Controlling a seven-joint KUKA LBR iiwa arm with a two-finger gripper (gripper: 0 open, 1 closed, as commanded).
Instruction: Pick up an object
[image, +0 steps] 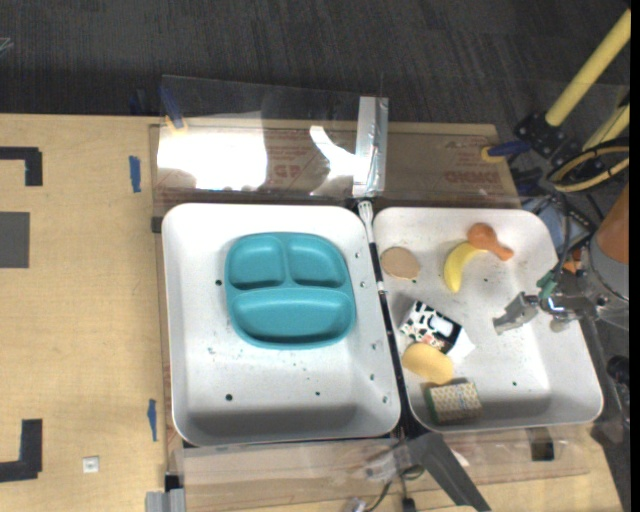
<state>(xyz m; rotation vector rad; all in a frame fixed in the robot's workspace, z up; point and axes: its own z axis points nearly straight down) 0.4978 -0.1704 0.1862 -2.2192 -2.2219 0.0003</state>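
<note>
The arm is reaching in from the right and its gripper (512, 316) is hovering low over the right bin (575, 390), above a bare patch of white floor near the bin's right side. Whether anything is held cannot be told from this view; nothing is showing beneath the gripper.

The candidates for picking are all sitting in that same bin, clustered toward its left and top. A yellow banana (457, 265) is lying near the back wall with an orange piece (487, 239) touching its upper end, and a brown rounded object (400, 263) is resting just left of them. Lower down, a black-and-white patterned item (432, 327) is lying flat, with a yellow lemon-like object (428, 362) overlapping its lower edge and a speckled sponge-like block (455, 399) just below that, near the front wall.

The left bin (200, 400) is carrying a teal divided plate (290, 288) — likely too broad and flat for a two-finger grasp, which may be why the arm is working the other side.

The gripper is sitting apart from every object — the patterned item is the nearest — so judging by this placement, the pick is not yet made and the arm would need to shift left to reach anything.
</note>
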